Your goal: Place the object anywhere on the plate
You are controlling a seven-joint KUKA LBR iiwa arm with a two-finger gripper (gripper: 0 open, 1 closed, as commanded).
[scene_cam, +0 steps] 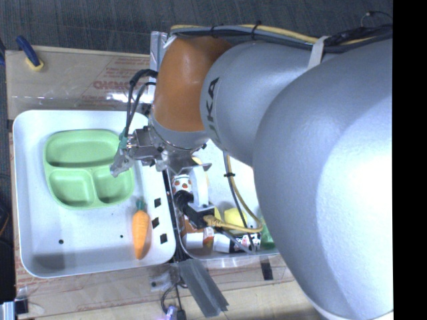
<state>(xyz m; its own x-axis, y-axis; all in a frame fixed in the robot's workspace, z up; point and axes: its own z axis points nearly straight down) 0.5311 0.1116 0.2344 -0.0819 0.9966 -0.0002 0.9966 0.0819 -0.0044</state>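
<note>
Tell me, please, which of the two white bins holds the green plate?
The left bin holds the green plate, with a carrot beside it; the right bin holds clutter.

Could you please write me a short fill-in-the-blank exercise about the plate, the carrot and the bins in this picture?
1. The divided plate is coloured ____.
2. The toy carrot lies in the ____ bin of the camera view.
3. The carrot lies ____ the plate, not on it.
4. The arm's band is ____.

Missing words: green; left; beside; orange

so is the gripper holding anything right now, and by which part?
Cannot be told. The gripper sits at the right edge of the green plate. The carrot lies loose in the left bin, apart from it.
</note>
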